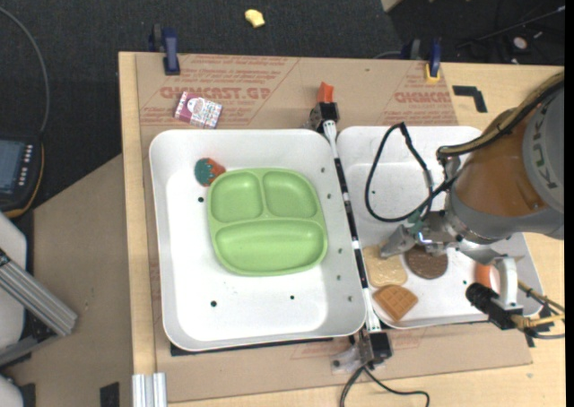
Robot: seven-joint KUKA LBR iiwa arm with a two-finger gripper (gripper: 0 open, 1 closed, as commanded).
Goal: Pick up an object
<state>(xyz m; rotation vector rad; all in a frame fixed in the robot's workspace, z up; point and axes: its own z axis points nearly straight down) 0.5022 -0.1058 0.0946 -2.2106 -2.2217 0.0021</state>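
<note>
We saw gripper (420, 242) low in right bin (386, 141), above brown disc (427, 264); finger state: could not tell. Green tray (265, 221) in left bin (179, 217).

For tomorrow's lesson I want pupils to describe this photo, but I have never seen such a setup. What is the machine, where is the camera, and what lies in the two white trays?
One camera looks down at a slant on a bench with two shallow white bins. The grey and orange shape at the right is a robot arm; its end effector reaches down into the right bin. Beneath it lie toy foods: a dark brown round piece, a pale slice and a tan waffle-like piece. The left bin holds a green divided plate with a small red and teal object beside it. Whether anything is gripped cannot be made out.
</note>
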